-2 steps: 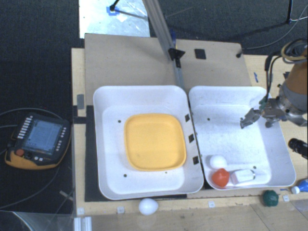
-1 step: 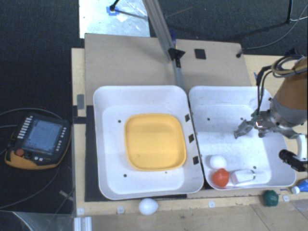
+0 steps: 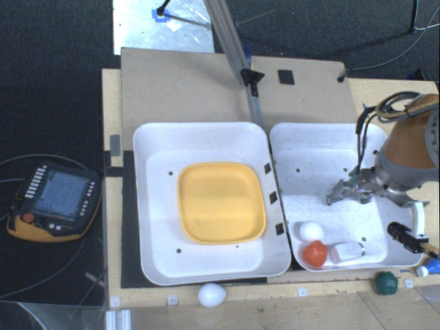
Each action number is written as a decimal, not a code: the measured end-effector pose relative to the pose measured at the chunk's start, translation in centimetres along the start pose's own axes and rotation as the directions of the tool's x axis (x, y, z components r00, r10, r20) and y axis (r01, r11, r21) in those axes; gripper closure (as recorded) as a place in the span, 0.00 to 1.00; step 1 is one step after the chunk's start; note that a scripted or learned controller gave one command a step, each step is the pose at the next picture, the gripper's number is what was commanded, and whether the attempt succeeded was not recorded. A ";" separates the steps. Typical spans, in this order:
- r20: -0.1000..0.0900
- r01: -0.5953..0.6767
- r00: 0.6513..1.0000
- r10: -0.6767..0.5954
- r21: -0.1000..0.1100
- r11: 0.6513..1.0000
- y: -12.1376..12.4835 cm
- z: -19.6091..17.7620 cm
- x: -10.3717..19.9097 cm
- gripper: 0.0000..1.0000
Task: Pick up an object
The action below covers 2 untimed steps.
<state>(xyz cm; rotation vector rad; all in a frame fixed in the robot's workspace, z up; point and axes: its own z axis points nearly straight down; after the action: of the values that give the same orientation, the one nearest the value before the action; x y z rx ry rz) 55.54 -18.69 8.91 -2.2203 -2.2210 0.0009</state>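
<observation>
Camera view
My arm: I reach in from the right, the orange band above my wrist over the right bin (image 3: pixel 323 143).
My end effector (image 3: pixel 342 192): low over the floor of the right bin, near its middle; I cannot tell how far it is open, and I see nothing in it.
Pickable objects: a white ball (image 3: pixel 311 231), a red ball (image 3: pixel 315 254) and a white block (image 3: pixel 346 252) cluster at the right bin's front edge, apart from my end effector.
Left bin (image 3: pixel 155 205): holds a yellow square plate (image 3: pixel 222 201).
Desk (image 3: pixel 330 298): a white egg-shaped object (image 3: pixel 212 294) lies in front of the left bin; a dark green ball (image 3: pixel 386 282) sits by the right bin's front corner.
Floor: a handheld control pendant (image 3: pixel 53 201) lies left of the desk.
</observation>
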 end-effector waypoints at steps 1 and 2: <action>0.001 0.000 1.000 0.000 -0.003 1.000 0.1 -1.2 0.0 1.00; 0.001 0.000 1.000 0.000 -0.004 1.000 0.3 -5.5 0.4 1.00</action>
<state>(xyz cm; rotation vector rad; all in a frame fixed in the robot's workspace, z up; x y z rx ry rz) 55.80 -18.32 14.37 -2.2224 -2.2242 -0.0026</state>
